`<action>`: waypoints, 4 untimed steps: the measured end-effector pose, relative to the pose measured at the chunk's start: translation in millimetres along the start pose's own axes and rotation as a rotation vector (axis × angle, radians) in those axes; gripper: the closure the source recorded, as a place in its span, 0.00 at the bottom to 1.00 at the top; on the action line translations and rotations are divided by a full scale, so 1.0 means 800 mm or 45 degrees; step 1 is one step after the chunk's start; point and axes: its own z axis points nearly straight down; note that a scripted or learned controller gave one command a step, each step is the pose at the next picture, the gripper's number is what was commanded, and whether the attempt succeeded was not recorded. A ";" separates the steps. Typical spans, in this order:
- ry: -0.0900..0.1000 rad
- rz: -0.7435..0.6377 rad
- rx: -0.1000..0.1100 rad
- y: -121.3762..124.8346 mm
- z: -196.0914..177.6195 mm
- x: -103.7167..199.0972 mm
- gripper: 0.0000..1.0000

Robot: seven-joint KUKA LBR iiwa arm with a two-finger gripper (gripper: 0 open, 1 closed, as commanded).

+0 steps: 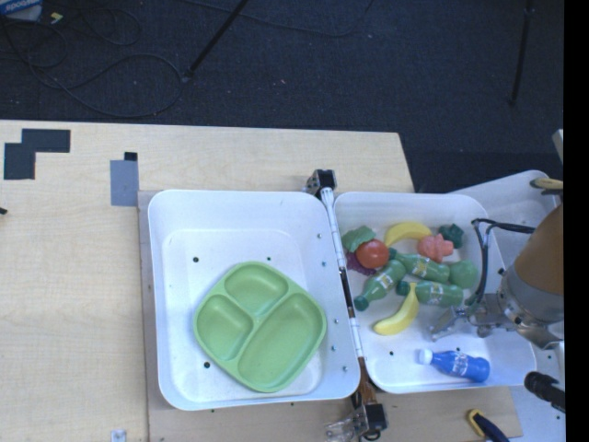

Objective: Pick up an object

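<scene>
The wooden bench [74,293] is carrying two shallow white bins side by side, and the left bin [175,238] is serving as the landmark here. Lying inside the left bin, toward its lower middle, is a green divided plate [260,326] with three compartments. Touching the left bin's right edge, the right bin [386,380] is holding a heap of toy food. The grey arm [543,265] with its orange band is reaching in on the far side of the right bin from the left bin. Its gripper [451,320] is hanging low over the pile of toys; I cannot tell how the jaws are standing, since the metal parts are blending into the clutter.

In the heap, two green bottles [405,279] are lying tilted, with a red tomato [372,253] nearer the left bin. One yellow banana [408,232] is lying at the far edge of the pile, and another banana [398,319] is resting below the bottles. A blue bottle [457,365] with a white cap is lying apart, nearest the viewer.
</scene>
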 end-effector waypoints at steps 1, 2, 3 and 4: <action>0.003 0.000 0.005 -0.001 -0.010 -0.001 1.00; 0.003 0.001 0.005 -0.001 -0.010 -0.001 0.00; 0.006 0.001 0.010 -0.001 -0.020 -0.001 1.00; 0.006 0.002 0.010 -0.001 -0.020 -0.001 0.00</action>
